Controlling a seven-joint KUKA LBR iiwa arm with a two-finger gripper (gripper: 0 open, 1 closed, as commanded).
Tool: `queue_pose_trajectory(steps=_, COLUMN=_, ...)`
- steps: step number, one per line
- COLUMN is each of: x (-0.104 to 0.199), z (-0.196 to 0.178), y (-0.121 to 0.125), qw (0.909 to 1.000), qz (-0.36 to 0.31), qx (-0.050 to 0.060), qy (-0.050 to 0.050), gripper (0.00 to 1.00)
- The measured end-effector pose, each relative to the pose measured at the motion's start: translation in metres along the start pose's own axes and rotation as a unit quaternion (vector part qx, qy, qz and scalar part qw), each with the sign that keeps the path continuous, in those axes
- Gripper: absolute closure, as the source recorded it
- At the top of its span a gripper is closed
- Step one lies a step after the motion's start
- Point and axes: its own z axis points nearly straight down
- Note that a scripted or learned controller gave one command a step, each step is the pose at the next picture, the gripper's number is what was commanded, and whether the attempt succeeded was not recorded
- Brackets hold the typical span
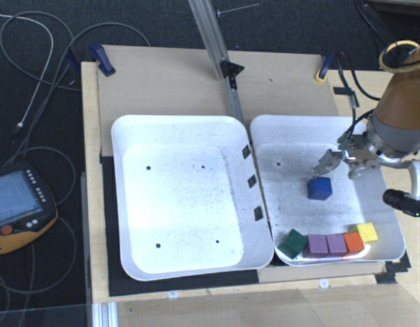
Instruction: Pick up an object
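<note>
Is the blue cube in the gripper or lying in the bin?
Lying in the bin. The blue cube rests on the right bin's floor, while the open gripper hangs just above it, apart.

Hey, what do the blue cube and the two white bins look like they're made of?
The blue cube looks like painted wood or hard plastic: matte, even colour, crisp edges, no sheen; the view leaves open which. The white bins, left and right, look like thin moulded plastic: rounded corners, raised rims, a smooth surface speckled with dark scuffs.
</note>
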Motion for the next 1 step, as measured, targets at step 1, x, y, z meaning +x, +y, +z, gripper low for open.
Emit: queue_pose_trajectory(steps=1, x=0.0144, z=0.0752, y=0.0009, qw=1.0000, qz=0.000, qx=0.000, qy=0.000, gripper=0.00)
